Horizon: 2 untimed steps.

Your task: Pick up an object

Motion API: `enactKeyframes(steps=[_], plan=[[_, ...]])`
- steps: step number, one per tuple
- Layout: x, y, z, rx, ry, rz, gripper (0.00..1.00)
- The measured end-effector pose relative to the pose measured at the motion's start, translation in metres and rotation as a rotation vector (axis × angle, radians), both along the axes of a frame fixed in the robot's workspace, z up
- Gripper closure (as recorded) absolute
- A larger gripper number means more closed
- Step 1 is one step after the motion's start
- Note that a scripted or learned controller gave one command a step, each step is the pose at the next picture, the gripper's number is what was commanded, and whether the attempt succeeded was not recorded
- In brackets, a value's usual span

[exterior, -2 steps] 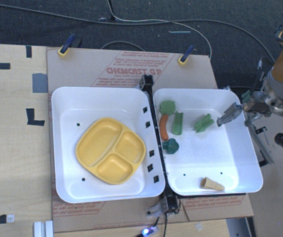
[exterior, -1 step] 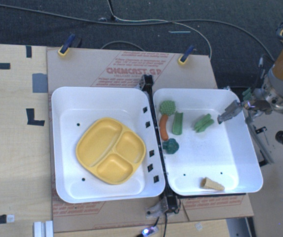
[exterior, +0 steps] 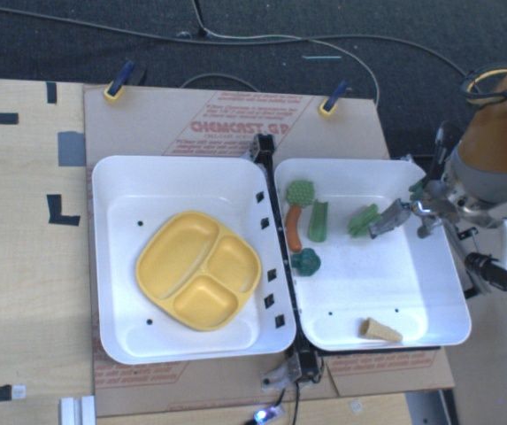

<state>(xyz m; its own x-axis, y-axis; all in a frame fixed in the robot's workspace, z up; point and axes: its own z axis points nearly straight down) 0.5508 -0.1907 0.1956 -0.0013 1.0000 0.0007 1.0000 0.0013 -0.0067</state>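
Note:
My gripper (exterior: 403, 226) hangs over the right side of the right bin (exterior: 430, 273), open, with nothing between its fingers. One grey finger (exterior: 384, 222) reaches left and its tip sits beside a green toy vegetable (exterior: 363, 220). Further left in the same bin lie a green cucumber-like piece (exterior: 318, 220), an orange carrot (exterior: 294, 226) with a leafy green top (exterior: 301, 192), and a small teal round piece (exterior: 305, 261). Near the bin's front wall rests a tan wedge (exterior: 380, 330).
The left bin (exterior: 116, 264) holds a yellow divided plate (exterior: 199, 269). Black clips along the divider (exterior: 275, 237) separate the two bins. The arm's grey body and orange band (exterior: 487, 140) stand over the right bin's far right rim.

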Motion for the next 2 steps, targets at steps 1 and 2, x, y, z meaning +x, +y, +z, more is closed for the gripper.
enactKeyframes(steps=[1,2], plan=[[0.007,0.007,-0.056,0.0,-0.001,0.001,0.0],[0.006,0.008,-0.109,-0.002,-0.004,0.0,0.0]])
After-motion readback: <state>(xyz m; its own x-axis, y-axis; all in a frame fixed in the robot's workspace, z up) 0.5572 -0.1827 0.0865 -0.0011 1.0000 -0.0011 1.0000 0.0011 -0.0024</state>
